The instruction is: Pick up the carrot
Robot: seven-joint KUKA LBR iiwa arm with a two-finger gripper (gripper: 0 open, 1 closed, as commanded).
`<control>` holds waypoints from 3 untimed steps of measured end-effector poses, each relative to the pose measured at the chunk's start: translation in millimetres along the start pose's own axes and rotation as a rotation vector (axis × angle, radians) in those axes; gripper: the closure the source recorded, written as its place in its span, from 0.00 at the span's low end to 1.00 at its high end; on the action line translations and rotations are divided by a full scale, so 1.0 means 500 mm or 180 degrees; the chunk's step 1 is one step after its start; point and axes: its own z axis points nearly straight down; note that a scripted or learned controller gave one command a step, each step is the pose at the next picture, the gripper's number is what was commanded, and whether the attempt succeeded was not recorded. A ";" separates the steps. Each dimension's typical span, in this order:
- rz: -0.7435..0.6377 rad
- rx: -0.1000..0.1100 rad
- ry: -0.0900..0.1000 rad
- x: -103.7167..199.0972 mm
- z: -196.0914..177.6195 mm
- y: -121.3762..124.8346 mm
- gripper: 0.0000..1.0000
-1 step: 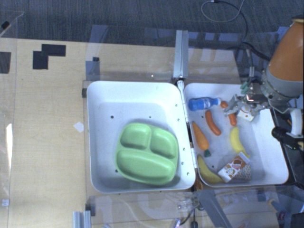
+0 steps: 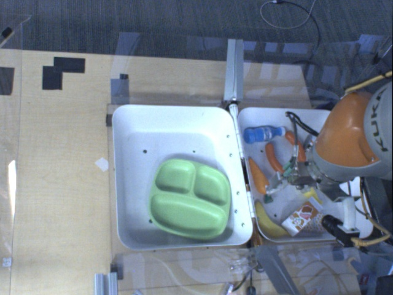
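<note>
On the wooden bench [image 2: 61, 183], my left bin [image 2: 126, 128] holds a green tray [image 2: 190, 196]; the right bin [image 2: 252, 118] holds the carrot [image 2: 258, 176], bottle [image 2: 263, 133] and banana [image 2: 267, 221]. I cannot tell the gripper's [image 2: 290, 178] opening.

Pale wooden bench [image 2: 55, 165] with black square marks [image 2: 61, 71], dark grey carpet [image 2: 153, 8] and a thin looping cable [image 2: 288, 11] behind.

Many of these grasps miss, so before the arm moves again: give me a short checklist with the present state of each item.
1. Carrot in sight in the right bin: ok.
2. Gripper over that bin: ok.
3. Gripper on the carrot: not ok, it sits to the carrot's right.
4. Finger state: cannot tell.
5. Room around the carrot: not ok, a banana, a blue bottle and other orange pieces crowd it.
</note>
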 end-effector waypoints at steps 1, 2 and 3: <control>-0.0513 -0.0030 -0.0004 -0.011 0.092 0.157 0.00; -0.0517 -0.0054 0.0000 -0.008 0.067 0.162 1.00; 0.0836 -0.0007 0.0000 0.113 -0.100 0.187 1.00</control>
